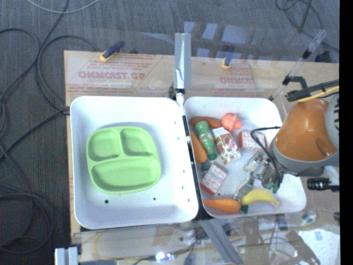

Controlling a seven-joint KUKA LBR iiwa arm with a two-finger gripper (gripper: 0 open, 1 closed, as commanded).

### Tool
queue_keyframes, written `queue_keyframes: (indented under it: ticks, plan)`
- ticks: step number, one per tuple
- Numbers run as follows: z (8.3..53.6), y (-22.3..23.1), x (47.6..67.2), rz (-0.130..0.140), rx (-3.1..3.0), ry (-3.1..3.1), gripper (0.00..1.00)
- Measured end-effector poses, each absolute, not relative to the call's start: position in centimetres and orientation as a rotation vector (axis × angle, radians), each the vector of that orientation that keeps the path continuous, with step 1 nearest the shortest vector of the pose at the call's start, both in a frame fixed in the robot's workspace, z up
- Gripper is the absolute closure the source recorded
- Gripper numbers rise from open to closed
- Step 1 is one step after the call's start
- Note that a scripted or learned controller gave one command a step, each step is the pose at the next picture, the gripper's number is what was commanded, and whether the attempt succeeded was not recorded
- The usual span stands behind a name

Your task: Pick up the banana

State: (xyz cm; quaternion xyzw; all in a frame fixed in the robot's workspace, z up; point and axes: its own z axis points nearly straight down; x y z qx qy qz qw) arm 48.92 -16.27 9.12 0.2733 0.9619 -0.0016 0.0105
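The left bin (77, 148) holds a green divided plate (124, 159); the right bin (287, 200) holds a jumble of toy food. The banana (261, 197) lies near that bin's front right corner, just right of an orange carrot (222, 205). It looks like a light, stiff, smooth plastic toy, likely to skid, so a pinch across its thick middle seems safest. The end effector (263, 175) hovers just above it; whether it is parted or closed I cannot tell.
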Motion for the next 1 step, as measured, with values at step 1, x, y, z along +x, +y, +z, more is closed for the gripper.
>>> queue_keyframes:
  ticks: [1]
  plan:
    - [10.25,-16.03,49.21,0.004,0.85,2.997,1.0]
